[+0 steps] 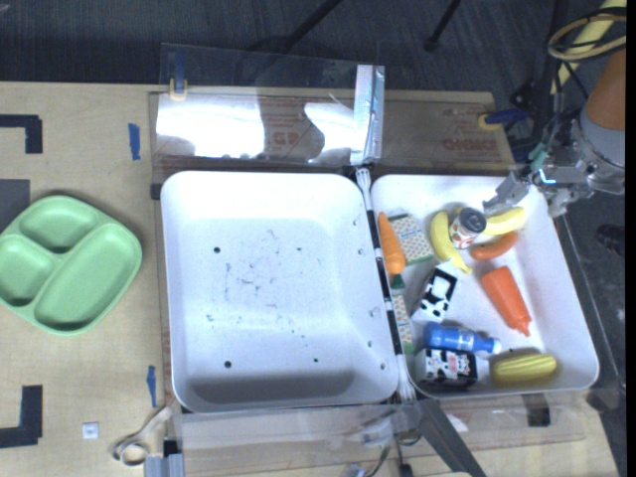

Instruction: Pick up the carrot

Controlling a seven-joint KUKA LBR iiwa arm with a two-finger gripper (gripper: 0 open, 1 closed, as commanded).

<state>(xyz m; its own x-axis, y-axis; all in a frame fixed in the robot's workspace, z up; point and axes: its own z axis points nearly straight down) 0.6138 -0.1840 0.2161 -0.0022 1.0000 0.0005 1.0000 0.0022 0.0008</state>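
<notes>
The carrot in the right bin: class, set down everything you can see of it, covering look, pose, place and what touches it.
The carrot is a short orange cone, smooth and plastic-looking like a toy, with no green top visible. It lies flat on the floor of the right bin, toward its right side, slanting from a wider upper-left end to a narrower lower-right end. A flatter orange piece lies just above it; whether they touch is unclear. The gripper is above the bin's far right corner, away from the carrot.
</notes>
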